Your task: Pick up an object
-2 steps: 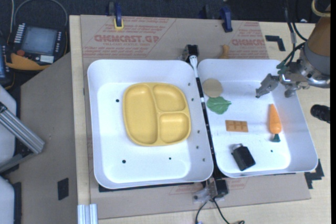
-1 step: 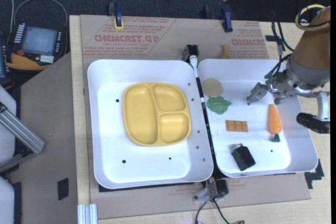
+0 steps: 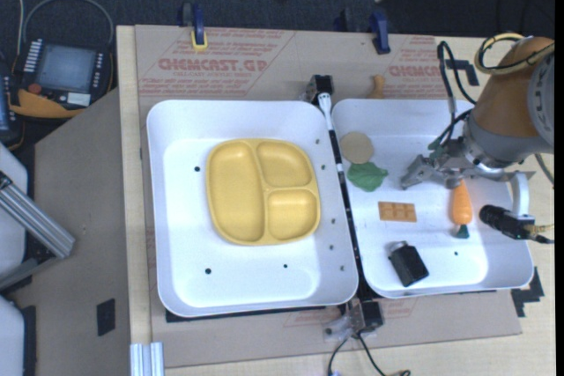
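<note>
The gripper (image 3: pixel 438 171), fingers apart, hovers beside the toy carrot (image 3: pixel 461 205): light, stiff, slick—best pinched across its thick middle.

Two white bins (image 3: pixel 176 277) — one yellow tray (image 3: pixel 263 189); five small objects (image 3: pixel 461 205).

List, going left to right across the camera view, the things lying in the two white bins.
Yellow divided plate → green leaf-shaped piece → orange waffle piece → carrot. The tan disc and the black block overlap their neighbours in this order, so both are left out.
</note>
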{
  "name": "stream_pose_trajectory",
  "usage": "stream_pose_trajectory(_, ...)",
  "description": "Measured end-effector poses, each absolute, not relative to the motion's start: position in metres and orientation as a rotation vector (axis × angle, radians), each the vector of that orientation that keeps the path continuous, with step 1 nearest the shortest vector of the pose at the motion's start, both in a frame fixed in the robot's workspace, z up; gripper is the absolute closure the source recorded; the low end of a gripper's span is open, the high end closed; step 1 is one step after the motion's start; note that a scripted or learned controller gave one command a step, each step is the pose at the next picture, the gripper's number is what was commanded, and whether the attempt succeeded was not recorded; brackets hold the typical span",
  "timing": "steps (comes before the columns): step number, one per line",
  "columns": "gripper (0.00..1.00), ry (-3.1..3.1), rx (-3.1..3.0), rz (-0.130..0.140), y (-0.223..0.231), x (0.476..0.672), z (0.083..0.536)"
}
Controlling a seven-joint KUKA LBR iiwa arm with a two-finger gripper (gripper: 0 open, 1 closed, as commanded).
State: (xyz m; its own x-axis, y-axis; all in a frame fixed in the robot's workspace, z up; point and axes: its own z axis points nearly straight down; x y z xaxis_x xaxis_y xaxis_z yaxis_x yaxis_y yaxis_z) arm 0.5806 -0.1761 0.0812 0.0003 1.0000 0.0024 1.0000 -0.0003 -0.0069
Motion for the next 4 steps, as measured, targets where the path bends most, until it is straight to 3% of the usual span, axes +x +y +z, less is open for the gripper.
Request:
stream_pose_trajectory(1, 1.0, -2.222, -2.223, 0.0, -0.177, 0.583, 0.095)
stream_pose_trajectory(4, 1.0, -2.23, -2.226, -0.007, -0.171, 0.575, 0.25)
